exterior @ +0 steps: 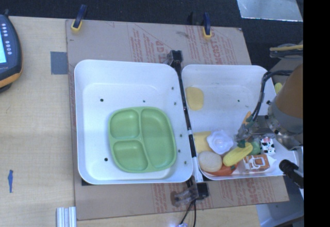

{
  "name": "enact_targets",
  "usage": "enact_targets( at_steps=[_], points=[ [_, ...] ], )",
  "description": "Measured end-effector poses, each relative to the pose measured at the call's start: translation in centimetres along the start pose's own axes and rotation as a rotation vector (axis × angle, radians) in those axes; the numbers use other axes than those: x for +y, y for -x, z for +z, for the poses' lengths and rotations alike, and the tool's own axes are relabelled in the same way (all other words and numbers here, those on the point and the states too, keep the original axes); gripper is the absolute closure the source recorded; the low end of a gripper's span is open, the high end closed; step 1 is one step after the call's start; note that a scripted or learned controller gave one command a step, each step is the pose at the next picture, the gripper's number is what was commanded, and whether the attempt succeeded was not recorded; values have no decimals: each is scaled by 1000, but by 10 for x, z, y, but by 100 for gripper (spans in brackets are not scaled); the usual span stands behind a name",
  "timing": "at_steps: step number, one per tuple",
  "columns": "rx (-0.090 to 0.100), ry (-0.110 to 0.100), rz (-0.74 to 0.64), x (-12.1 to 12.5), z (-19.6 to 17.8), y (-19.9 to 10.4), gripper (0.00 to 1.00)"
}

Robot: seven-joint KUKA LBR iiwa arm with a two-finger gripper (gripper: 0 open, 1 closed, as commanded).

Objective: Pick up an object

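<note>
Brown card covers the bench point(129, 40) under two white bins. A green tray point(142, 139) sits alone in the left bin point(85, 117). Toys pile in the right bin's point(227, 74) near corner, so the gripper point(246, 132) hangs low there, just above a yellow banana point(237, 155). I cannot tell how its tips are set.

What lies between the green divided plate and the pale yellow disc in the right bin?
The camera view shows the bins' adjoining rims between the green plate and the yellow disc.
</note>
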State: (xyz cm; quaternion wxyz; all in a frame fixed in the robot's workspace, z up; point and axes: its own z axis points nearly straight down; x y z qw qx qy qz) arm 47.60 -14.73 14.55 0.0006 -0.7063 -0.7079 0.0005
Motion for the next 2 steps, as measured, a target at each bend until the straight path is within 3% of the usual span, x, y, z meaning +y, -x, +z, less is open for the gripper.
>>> enact_targets(
  at_steps=[1,2],
  points=[
    [-1,8,-7,72,-77,-35,100],
    [0,5,-8,124,-115,-103,100]
  ],
)
